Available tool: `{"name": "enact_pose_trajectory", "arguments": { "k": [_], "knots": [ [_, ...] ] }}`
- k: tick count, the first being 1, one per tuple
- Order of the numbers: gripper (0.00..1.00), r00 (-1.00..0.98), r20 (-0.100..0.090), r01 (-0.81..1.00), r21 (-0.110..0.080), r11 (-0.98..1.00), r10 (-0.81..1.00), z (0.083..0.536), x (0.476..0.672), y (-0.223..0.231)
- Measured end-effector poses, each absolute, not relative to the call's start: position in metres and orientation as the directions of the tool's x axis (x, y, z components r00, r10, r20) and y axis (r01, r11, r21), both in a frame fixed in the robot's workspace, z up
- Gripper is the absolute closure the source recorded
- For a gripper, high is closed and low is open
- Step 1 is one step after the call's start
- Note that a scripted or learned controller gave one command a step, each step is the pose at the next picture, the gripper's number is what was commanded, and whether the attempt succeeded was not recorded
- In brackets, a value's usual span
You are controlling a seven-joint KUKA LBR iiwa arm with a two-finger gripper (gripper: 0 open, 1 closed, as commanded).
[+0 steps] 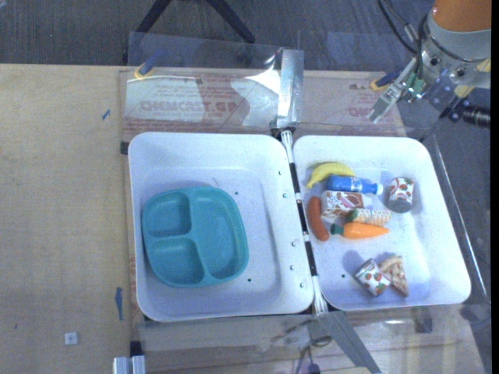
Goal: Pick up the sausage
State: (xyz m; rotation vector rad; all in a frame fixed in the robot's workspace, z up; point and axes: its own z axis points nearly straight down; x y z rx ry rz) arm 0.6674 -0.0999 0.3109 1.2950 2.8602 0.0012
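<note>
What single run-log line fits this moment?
phase: approach | gripper: above right bin's far edge | sausage: in right bin, by left wall, unheld

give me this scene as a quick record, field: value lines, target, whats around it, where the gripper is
target: sausage, lying at the left edge of the right bin
touching or near it: meat packet and carrot on its right, banana above
other items in right bin: blue bottle, can, small carton, pizza slice
left bin: holds a teal divided plate
gripper: above the bench beyond the right bin's far edge, away from the sausage, nothing seen in it
task state: sausage not yet picked up
</note>
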Motion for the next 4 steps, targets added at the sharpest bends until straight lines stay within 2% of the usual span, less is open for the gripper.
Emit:
{"name": "enact_pose_trajectory", "arguments": {
  "k": [1,2,3,4],
  "knots": [
    [1.00,-0.791,-0.001,0.612,0.002,0.791,0.612,0.290,0.664,-0.062],
    [1.00,-0.737,-0.007,0.676,0.004,0.737,0.676,0.397,0.637,-0.110],
    [1.00,-0.746,-0.004,0.666,0.002,0.746,0.666,0.315,0.639,-0.087],
    [1.00,-0.683,-0.006,0.730,0.004,0.683,0.730,0.426,0.642,-0.107]
  ]
}}
